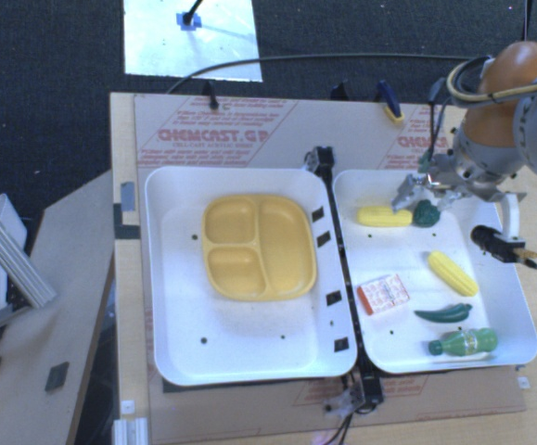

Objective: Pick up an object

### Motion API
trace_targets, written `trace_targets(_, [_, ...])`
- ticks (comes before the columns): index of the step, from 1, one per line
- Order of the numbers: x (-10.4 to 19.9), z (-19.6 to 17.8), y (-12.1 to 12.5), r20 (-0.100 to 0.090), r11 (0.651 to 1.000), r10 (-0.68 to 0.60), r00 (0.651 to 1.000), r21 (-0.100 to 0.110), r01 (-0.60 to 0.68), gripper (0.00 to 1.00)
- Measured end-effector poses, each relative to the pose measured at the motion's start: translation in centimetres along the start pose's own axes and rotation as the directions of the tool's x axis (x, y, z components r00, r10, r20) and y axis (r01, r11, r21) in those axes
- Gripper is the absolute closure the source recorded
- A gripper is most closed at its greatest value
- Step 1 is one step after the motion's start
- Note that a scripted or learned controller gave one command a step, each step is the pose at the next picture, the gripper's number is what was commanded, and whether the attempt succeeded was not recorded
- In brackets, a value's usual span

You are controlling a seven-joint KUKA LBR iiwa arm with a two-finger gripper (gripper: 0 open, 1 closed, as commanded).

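Observation:
My gripper (419,199) hangs over the far part of the right bin (518,315), open, with nothing between its fingers. Just below it lie a dark green round object (426,215) and a yellow oblong object (384,217), side by side and touching. Farther forward in the same bin are a yellow corn cob (453,273), a red and white packet (383,294), a dark green pepper (442,313) and a green bottle (463,343) lying on its side.
The left bin (171,276) holds a yellow divided plate (257,247). A black divider with clips (335,248) runs between the bins. A black cable and connector (495,243) hang off the arm over the right bin's far right side.

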State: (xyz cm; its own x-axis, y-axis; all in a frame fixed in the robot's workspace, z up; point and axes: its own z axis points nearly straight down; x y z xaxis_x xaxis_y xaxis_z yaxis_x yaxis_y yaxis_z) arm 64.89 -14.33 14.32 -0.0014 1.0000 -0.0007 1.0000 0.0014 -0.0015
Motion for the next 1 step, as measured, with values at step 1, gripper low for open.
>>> trace_targets(1, [-0.14, 2.16, 0.47, 0.005, 1.0, 0.0, 1.0, -0.018, 0.0, 0.0])
